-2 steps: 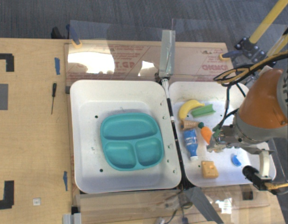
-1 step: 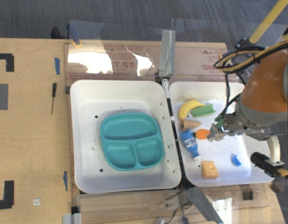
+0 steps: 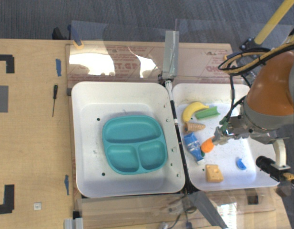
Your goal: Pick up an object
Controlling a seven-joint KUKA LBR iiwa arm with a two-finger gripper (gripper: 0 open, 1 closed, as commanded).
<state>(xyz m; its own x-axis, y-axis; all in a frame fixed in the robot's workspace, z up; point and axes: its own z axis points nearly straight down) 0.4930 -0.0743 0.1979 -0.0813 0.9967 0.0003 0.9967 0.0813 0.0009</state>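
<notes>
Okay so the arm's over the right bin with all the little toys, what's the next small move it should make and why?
Probably a short descent straight onto the orange piece. The gripper sits just up and right of it, closer than to the banana, blue packet or cracker. Nothing shows between its fingers, so no pick has happened yet.

The gripper (image 3: 222, 133) hangs low in the right bin (image 3: 247, 176), hemmed in on its left: an orange piece (image 3: 207, 146) lies just beside its tip, with the blue packet (image 3: 193, 147) and cone (image 3: 195, 127) beyond, and the banana (image 3: 193, 109) and green piece (image 3: 207, 112) above-left. Below it, bare floor lies open between the cracker (image 3: 214, 173) and the small blue piece (image 3: 240, 163). Far left, past the bin walls, the teal tray (image 3: 134, 144) fills the middle of the left bin (image 3: 85, 128), leaving open floor around its edges.
</notes>
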